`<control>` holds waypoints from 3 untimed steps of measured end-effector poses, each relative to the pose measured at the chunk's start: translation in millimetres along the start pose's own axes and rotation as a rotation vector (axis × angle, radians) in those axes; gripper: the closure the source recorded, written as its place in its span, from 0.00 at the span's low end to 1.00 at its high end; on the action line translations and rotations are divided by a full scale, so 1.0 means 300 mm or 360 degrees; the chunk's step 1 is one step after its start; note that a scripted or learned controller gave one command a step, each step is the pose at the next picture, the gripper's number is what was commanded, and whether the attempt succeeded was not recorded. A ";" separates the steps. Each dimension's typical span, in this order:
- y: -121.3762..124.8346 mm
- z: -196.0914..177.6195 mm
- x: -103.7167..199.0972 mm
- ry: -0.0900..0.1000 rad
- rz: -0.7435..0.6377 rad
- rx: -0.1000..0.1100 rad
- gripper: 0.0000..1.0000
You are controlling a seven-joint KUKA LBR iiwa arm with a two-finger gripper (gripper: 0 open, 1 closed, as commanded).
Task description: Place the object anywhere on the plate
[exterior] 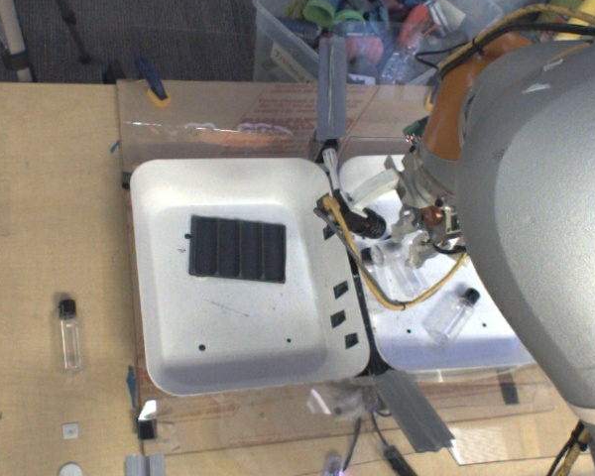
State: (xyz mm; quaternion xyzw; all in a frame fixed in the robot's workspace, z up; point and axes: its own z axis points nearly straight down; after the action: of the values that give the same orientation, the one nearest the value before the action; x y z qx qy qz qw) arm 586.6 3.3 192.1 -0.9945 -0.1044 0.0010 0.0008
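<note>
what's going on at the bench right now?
The KUKA arm is reaching from the right into the right bin, its gripper low over the bin floor. A small clear vial with a black cap lies on its side there, just beside the gripper, not visibly held. The dark ribbed plate sits in the left bin with nothing on it. Another vial lies on the bench outside the bins.

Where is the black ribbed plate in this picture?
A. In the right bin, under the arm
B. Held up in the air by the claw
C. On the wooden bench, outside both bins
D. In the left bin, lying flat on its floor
D. The black ribbed plate lies flat on the floor of the left bin, while the arm and its claw are over the right bin.
</note>
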 end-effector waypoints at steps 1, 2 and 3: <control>-0.308 0.029 -0.089 0.0000 0.0015 -0.0002 1.00; -0.550 0.213 -0.254 -0.0006 -0.0198 0.0000 1.00; -0.795 0.014 -0.199 0.0002 -0.0473 -0.0003 1.00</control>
State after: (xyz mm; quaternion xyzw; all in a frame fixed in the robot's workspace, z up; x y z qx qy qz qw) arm 478.8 224.3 188.6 -0.9681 -0.2506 0.0003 0.0001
